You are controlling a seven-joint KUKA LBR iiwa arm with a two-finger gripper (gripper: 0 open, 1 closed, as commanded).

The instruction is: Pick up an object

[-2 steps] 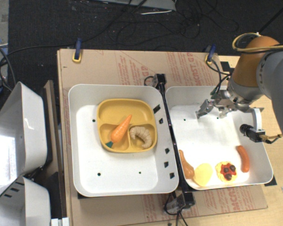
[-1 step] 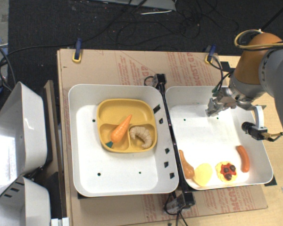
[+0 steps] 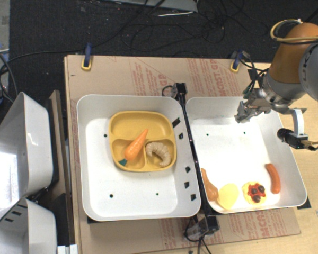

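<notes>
Glossy plastic food lies along the right bin's (image 3: 238, 142) near edge: a sausage (image 3: 274, 178) with its long axis running near to far, a pizza (image 3: 254, 192), a yellow disc (image 3: 228, 195). Farther left, a carrot (image 3: 136, 145) slants across a yellow tray (image 3: 143, 121). Beyond, the end effector (image 3: 246, 111) hangs at the right bin's far side; whether it is spread I cannot tell.

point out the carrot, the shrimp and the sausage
carrot (image 3: 136, 145), camera view, middle of its orange body
shrimp (image 3: 159, 153), camera view, centre of its curl
sausage (image 3: 274, 178), camera view, mid-length
</notes>
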